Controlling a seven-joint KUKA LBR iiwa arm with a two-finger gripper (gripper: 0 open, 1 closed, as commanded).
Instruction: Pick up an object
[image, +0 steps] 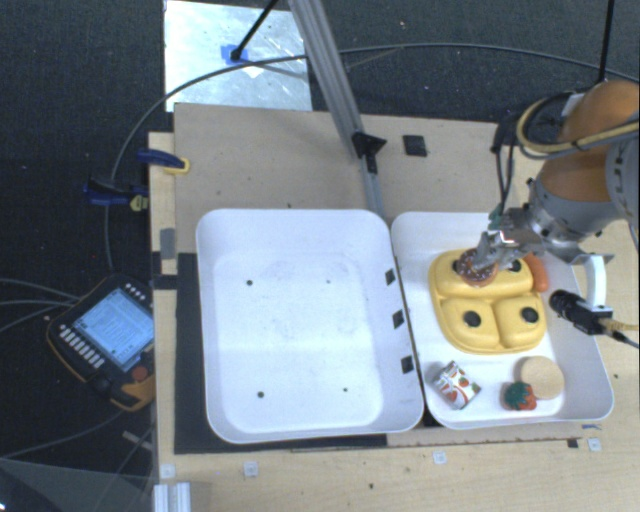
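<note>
gripper (488, 258): low over the right white bin (590, 400), at the top lobe of the yellow moulded plastic toy (490, 305)
small dark reddish object (468, 266): on that lobe, just left of the tip
fingers: opening and hold unclear, cannot tell

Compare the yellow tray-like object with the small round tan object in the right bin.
The yellow tray-like object is far larger than the small round tan object. The yellow one is blocky with dark round hollows; the tan one is a plain disc. The gripper is over the yellow one's upper part, while the tan one lies apart near the bin's lower corner. Both lie in the right bin.
</note>
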